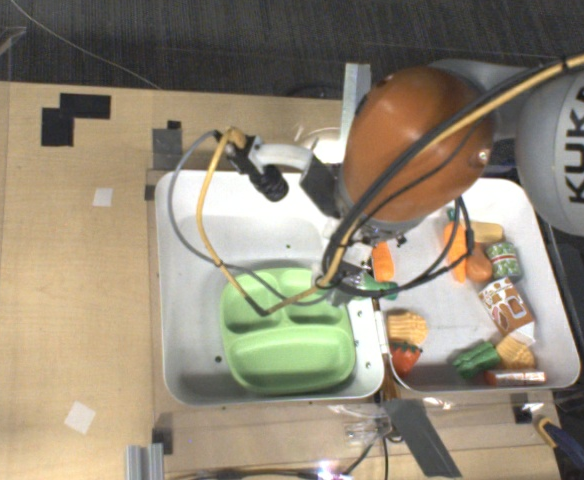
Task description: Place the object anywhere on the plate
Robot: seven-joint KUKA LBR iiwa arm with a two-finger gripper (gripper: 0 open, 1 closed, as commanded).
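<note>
Plate (287, 343), green, sits in left bin (187, 298), near edge. Toys fill right bin (557, 318); which is the object, unclear. Gripper (357, 280) probably between the bins, hidden by orange band (417, 143); grip state can't tell.

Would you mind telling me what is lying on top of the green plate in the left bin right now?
On the green plate I see only cables draped across its upper compartments; the large lower compartment looks bare. The arm covers the plate's upper right corner, so anything there is hidden.
</note>
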